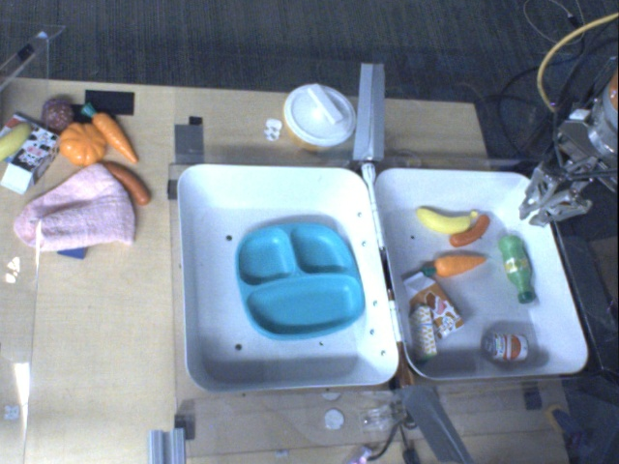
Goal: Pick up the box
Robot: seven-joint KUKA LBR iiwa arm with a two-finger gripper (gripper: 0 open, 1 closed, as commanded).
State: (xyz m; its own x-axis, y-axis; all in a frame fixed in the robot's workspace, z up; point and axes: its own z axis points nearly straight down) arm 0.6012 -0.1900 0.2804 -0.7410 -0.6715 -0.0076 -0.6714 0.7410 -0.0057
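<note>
The box (434, 321) is a small brown, white and red carton lying flat in the front left part of the right bin (566, 288). My gripper (554, 204) hangs over that bin's back right rim, well to the right of and behind the box. Its fingers are open with nothing between them.
Around the box lie a carrot (458, 264), a banana (443, 220), a sausage (471, 230), a green bottle (515, 268) and a can (506, 347). The left bin (208, 259) holds a blue divided tray (300, 278). A lidded white bowl (319, 115) and a pink cloth (77, 213) with toy food sit on the bench.
</note>
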